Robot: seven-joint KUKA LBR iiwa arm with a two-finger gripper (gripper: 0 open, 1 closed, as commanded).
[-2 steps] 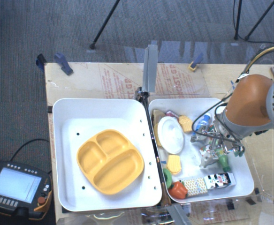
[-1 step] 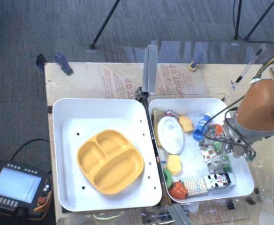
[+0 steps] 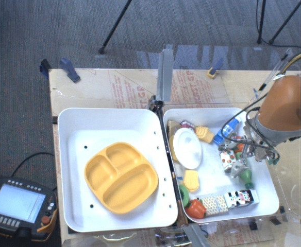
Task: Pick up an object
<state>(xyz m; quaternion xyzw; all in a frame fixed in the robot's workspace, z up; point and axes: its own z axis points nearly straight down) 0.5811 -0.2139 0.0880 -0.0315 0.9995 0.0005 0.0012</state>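
Reaching from right, arm's gripper (image 3: 236,161) hung low in right bin (image 3: 268,187), among clutter near its right wall; jaw state could not be told. Nearby lay white bowl (image 3: 187,147), cow-print carton (image 3: 241,198). Left bin (image 3: 70,138) held yellow divided plate (image 3: 121,176).

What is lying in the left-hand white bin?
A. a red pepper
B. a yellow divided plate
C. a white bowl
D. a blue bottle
B. The left bin holds a yellow divided plate with three compartments, while the white bowl sits in the right bin among the small items.
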